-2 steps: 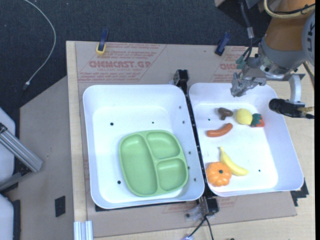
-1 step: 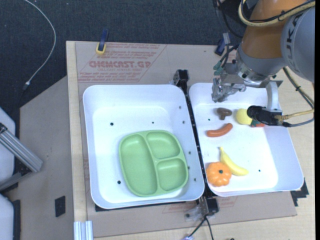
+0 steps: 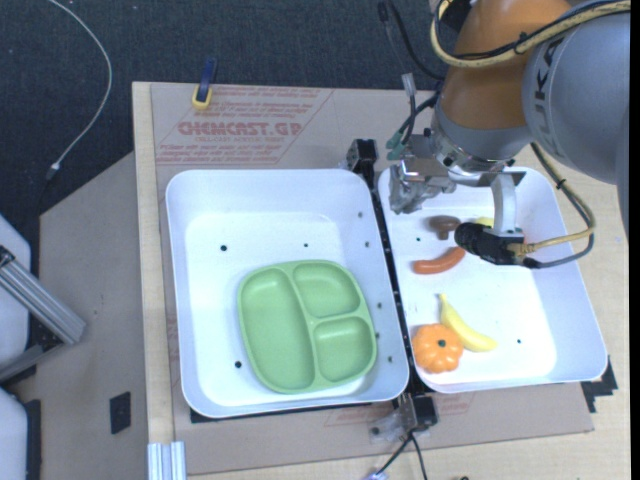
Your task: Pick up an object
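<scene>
Green tray [image 3: 305, 324], orange pumpkin [image 3: 438, 348], yellow banana [image 3: 464, 327]

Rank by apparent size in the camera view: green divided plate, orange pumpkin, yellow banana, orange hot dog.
1. green divided plate, by far the largest
2. orange pumpkin and yellow banana: look about alike, not ranked
3. orange hot dog, smallest, narrowly

Two white bins side by side on bench. Left bin [image 3: 200, 208]: green divided tray [image 3: 305, 323], three compartments, toward near edge. Right bin [image 3: 560, 338]: orange pumpkin [image 3: 438, 348] touching yellow banana [image 3: 465, 328] near front, orange sausage [image 3: 440, 261] mid, brown piece [image 3: 443, 226] behind it. Gripper [image 3: 408, 193] low over right bin's far-left corner, near brown piece. Nothing seen between fingers.
</scene>
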You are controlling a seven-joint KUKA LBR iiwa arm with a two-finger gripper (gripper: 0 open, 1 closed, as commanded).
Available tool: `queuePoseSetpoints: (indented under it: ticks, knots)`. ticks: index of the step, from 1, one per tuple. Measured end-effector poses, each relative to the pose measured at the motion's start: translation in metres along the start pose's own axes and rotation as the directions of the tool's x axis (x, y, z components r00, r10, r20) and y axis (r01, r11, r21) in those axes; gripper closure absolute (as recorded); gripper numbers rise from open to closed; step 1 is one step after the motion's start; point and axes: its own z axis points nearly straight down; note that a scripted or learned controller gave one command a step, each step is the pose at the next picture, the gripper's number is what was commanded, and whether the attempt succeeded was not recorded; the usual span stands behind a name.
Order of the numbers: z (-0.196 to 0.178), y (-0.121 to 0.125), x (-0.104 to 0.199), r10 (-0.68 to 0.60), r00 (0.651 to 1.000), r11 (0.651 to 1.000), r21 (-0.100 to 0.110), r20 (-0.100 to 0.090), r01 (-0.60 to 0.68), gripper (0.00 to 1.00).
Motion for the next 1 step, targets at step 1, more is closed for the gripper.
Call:
queuePoseSetpoints:
  ticks: [1]
  knots:
    - [0.0145, 0.0018, 0.0536, 0.000, 1.000, 1.000, 0.002, 0.000, 0.000, 1.00]
